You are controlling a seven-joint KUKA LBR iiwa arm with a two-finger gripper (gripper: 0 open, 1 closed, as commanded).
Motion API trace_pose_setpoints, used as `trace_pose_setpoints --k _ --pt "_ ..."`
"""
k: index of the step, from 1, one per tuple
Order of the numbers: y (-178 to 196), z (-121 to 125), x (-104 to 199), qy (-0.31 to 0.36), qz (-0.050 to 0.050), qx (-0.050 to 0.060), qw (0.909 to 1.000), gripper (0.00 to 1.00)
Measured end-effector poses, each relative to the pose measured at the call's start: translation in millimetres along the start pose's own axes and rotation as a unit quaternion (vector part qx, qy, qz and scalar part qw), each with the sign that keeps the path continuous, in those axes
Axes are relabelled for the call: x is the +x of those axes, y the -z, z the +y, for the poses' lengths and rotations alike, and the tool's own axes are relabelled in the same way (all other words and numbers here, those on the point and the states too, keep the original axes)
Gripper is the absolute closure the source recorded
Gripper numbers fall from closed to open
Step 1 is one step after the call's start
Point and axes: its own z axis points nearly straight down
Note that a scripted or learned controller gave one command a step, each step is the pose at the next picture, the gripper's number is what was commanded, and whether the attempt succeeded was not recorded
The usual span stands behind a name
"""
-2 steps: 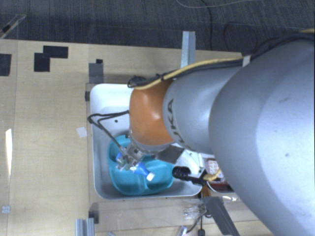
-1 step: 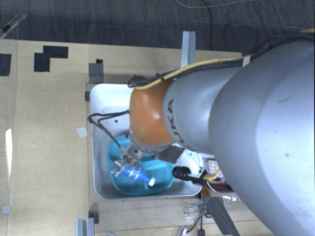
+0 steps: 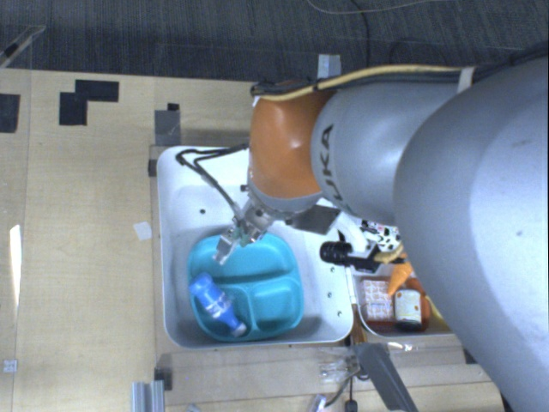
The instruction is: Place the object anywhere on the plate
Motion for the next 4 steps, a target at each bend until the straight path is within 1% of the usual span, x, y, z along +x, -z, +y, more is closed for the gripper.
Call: trace_pose_setpoints --k 1,2,3,4 --pt "27.7 -67.1 -65.3 0.085 -0.001 0.0 0.9963 0.0" --pt "-43.4 -67.3 -8.3 0.025 -0.008 -0.013 0.9996 0.0" --pt "-30.0 -64.4 -18.8 0.096 0.0 0.0 0.9954 0.0" --pt "-51.0 -48.6 20.4 -0.077 -0.01 -0.006 0.997 0.0"
